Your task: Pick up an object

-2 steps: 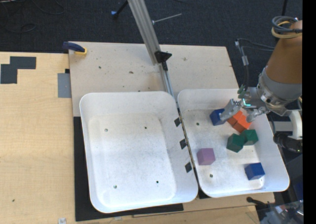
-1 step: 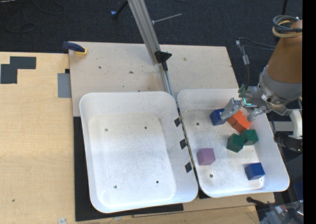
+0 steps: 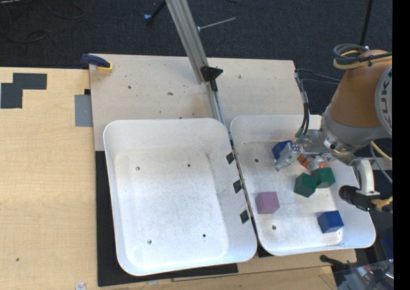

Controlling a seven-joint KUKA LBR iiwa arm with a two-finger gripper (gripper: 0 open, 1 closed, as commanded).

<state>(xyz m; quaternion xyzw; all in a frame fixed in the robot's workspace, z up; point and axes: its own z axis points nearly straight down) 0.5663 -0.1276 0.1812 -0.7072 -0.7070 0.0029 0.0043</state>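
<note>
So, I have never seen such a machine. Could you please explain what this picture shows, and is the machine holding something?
This is one camera fixed above a bench, looking down at a slant. The grey and orange shape at the right is a robot arm. Its gripper hangs over the right bin. That bin holds a purple cube, a blue cube, a green block, another blue block close beside the gripper, and something orange-red, partly hidden. The left bin is beside it. I cannot tell whether the arm holds anything; its tip is too small and blurred.
</note>
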